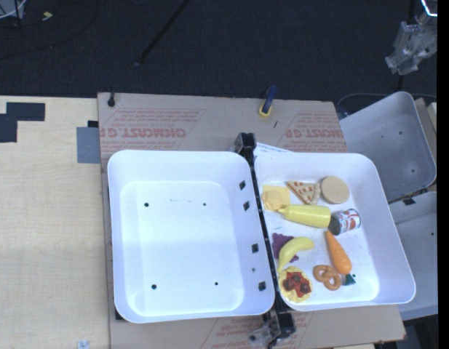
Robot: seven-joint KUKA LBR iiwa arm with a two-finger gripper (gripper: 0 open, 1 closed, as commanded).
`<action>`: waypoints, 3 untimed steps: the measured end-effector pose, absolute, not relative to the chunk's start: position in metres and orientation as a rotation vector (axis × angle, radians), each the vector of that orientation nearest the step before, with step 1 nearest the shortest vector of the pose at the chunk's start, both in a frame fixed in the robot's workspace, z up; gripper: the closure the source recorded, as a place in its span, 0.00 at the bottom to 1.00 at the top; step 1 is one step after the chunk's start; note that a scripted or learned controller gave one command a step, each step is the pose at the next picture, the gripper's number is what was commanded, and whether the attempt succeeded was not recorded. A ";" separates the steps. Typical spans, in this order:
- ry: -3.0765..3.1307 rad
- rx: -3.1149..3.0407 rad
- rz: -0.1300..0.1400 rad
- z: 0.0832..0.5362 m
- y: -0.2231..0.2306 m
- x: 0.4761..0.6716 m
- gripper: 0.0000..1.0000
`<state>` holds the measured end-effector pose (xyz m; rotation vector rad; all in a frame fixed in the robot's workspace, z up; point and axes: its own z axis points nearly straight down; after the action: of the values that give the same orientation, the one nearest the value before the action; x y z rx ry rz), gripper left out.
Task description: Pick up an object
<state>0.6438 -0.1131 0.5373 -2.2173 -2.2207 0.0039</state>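
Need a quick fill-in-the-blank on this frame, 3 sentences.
1. All the toy food lies in the ___ bin.
2. The carrot is coloured ___.
3. The mustard bottle lies directly above the ___ in the camera view.

Missing words: right; orange; banana

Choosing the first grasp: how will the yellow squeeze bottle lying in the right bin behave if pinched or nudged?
The yellow squeeze bottle lies on its side, so its round body may roll if nudged. It looks like smooth plastic, likely slippery. A small red-labelled can sits at its cap end, so a push would probably shift that too.
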 end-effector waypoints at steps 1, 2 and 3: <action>-2.220 -2.217 0.005 0.537 -0.107 0.644 1.00; -2.220 -2.216 0.005 0.537 -0.100 0.644 1.00; -2.220 -2.216 0.006 0.537 -0.089 0.644 1.00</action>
<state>0.6437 -0.0893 0.5372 -2.2159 -2.2195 0.0055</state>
